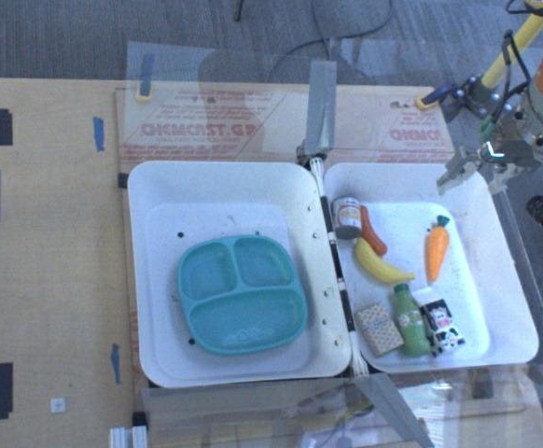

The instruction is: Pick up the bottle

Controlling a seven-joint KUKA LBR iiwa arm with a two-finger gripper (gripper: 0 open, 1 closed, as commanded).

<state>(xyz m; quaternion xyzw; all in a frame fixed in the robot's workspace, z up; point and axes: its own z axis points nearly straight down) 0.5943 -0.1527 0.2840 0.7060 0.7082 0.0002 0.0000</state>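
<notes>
While the arm reaches in from the right, its hand (477, 168) hangs over the far right corner of the right bin (509, 278), with 2 pale fingers (453, 173) spread apart and nothing between them. The hand is well apart from the bottle (410, 318), which lies in the near part of that same bin.

The bottle is green with a darker green cap at its far end, lying roughly lengthwise toward the near rim. Touching its left side is a small tan patterned block (377, 329), and just beside its right side is a small black-and-white carton (441, 326).

Farther back in the right bin, a yellow banana (380, 264) curves across the middle, with a red-orange chilli-like piece (373, 234) touching its upper end. A small can (348, 215) with a brown label stands near the dividing wall, just beside that piece. An orange carrot (437, 252) with a green top lies to the right of the banana, apart from it.

The left bin (150, 203) holds a teal plate (242, 293) with 3 compartments. Both bins sit side by side on the wooden worktop (38, 278), which carries black corner marks and blue tape strips.
</notes>
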